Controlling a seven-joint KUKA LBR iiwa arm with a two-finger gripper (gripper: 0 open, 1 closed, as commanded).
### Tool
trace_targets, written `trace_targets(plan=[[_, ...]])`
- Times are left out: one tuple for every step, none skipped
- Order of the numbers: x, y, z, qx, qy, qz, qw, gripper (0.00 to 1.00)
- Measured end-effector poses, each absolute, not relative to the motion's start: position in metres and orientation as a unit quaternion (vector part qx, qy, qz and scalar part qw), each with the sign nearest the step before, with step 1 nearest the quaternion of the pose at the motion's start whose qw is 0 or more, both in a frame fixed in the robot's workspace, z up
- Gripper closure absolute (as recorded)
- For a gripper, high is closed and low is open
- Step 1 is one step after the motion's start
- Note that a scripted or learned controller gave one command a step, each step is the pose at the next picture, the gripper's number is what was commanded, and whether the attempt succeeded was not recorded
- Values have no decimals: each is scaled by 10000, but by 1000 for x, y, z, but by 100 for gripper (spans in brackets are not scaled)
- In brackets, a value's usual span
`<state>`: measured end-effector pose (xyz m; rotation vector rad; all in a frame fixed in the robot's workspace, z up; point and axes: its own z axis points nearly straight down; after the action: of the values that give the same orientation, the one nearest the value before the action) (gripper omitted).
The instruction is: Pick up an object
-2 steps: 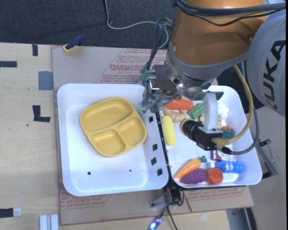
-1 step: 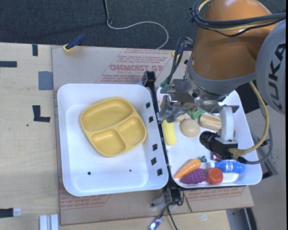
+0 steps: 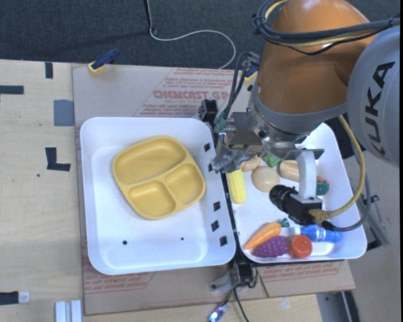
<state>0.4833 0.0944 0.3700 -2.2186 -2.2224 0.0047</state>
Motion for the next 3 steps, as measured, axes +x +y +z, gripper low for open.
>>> trace_targets(plan=[[483, 85, 371, -7070, -7073, 10, 5, 100], [484, 63, 413, -7071, -7071, -7, -8, 100], [484, 125, 473, -7046, -7096, -24, -12, 100]])
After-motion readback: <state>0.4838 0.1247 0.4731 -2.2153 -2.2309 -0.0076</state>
